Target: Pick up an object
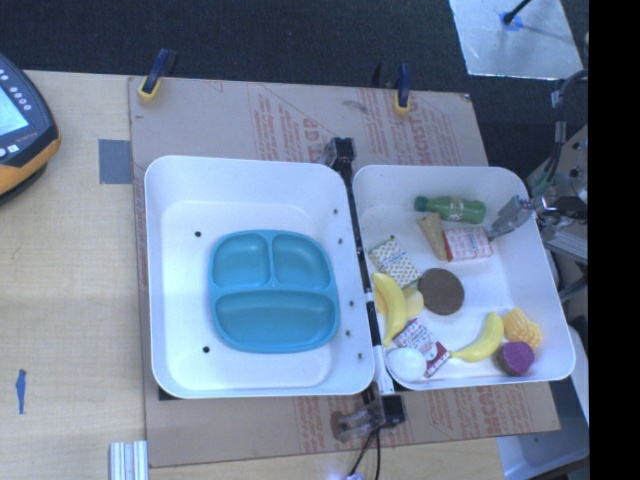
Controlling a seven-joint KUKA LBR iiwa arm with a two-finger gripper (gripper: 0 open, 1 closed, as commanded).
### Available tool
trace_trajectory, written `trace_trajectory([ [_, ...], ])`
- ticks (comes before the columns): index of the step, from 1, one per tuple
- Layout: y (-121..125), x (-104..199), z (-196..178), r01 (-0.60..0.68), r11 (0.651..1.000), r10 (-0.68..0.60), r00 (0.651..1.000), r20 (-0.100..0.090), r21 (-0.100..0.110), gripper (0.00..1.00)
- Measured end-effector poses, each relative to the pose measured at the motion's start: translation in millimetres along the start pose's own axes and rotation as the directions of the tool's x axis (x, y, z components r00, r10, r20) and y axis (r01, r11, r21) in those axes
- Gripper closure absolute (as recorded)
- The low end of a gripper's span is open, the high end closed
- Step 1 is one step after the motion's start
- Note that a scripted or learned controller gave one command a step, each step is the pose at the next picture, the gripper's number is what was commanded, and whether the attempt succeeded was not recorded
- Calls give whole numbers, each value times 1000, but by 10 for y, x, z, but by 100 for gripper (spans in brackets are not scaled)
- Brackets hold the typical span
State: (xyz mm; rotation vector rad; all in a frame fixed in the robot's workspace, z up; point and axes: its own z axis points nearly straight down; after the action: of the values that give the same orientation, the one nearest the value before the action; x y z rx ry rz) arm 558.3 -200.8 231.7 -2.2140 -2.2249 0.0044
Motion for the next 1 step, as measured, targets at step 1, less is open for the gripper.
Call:
trace_trajectory([
  [1,318,874,826,9,1000,-9,1000,-4,6,0],
])
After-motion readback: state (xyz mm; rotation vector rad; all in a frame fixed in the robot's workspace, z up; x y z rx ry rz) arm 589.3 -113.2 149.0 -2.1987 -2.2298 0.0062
